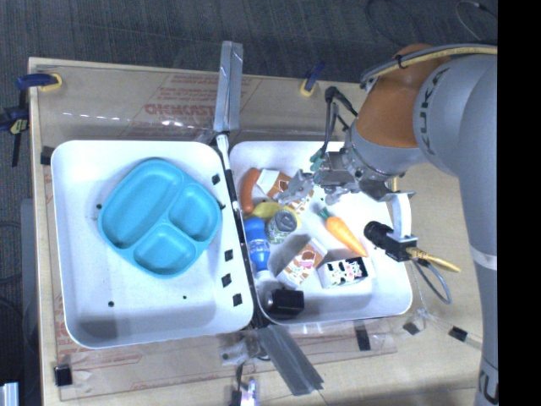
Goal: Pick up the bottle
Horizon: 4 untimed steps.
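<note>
Bottle (258, 255): blue with a white cap end, lying lengthwise against the left wall of the right bin (397, 290), just below the yellow item (265, 211).
Claw (297, 191): low over the upper middle of the right bin, above the clutter near a small carton (272, 180); well apart from the bottle; open or closed cannot be told.
Arm (423, 100): grey with an orange band, reaching in from the right across the right bin's upper corner.
Carrot (345, 233): orange, slanted, right of the claw, near the bin's middle.
Orange item (248, 190): upright along the left wall, above the bottle.
Cartons: one patterned (303, 265) beside the bottle, one black-and-white (345, 271) to its right.
Black object (286, 301): at the bin's lower left corner.
Left bin (76, 252): holding a blue divided plate (161, 216).
Desk (127, 91): carrying both bins side by side.
</note>
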### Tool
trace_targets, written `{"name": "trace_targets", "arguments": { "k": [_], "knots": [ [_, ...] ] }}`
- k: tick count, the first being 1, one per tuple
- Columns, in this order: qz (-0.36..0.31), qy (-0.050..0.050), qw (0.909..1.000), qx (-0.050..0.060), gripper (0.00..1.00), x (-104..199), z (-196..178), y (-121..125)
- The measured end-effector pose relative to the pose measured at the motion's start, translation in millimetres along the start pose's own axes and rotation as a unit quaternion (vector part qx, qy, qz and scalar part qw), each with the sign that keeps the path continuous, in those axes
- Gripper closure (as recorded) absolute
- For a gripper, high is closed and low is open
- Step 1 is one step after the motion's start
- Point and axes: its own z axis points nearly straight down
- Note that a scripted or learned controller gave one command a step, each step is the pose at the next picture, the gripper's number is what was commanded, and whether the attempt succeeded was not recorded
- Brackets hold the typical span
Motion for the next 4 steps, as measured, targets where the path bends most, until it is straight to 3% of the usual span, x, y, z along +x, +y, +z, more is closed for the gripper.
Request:
{"name": "trace_targets", "arguments": {
  "k": [1,2,3,4],
  "knots": [
    [-0.168,-0.004,0.9858,-0.011,0.0,33.6,71.3,6.2],
    [-0.101,-0.008,0.9946,-0.022,0.0,33.6,74.6,4.9],
    [-0.039,-0.005,0.999,-0.019,0.0,34.8,75.6,3.5],
    [-0.092,-0.009,0.9954,-0.026,0.0,34.3,75.0,6.3]
  ]
}}
